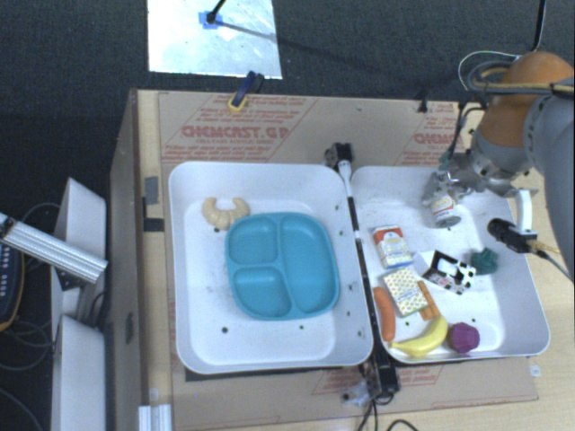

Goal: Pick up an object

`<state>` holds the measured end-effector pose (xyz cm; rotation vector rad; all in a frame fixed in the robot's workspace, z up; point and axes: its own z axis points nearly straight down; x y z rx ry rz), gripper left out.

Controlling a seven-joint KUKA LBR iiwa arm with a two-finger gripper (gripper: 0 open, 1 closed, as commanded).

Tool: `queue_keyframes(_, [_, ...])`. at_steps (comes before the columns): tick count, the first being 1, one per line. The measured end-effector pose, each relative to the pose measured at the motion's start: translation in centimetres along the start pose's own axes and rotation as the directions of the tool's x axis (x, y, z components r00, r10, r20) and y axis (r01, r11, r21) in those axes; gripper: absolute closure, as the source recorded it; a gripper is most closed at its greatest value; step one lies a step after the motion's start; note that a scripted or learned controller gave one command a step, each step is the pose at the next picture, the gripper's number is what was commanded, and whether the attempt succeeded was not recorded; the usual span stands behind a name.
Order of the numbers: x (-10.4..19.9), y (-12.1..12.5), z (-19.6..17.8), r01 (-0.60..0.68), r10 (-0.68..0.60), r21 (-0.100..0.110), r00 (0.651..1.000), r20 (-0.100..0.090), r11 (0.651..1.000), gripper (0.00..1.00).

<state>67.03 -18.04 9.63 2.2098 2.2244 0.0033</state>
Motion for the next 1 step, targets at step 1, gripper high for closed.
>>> queue_keyframes(1, [11.97,0.13,-9.07,-0.001,0.001,-0.001,1.000,-0.005,1.000,1.00])
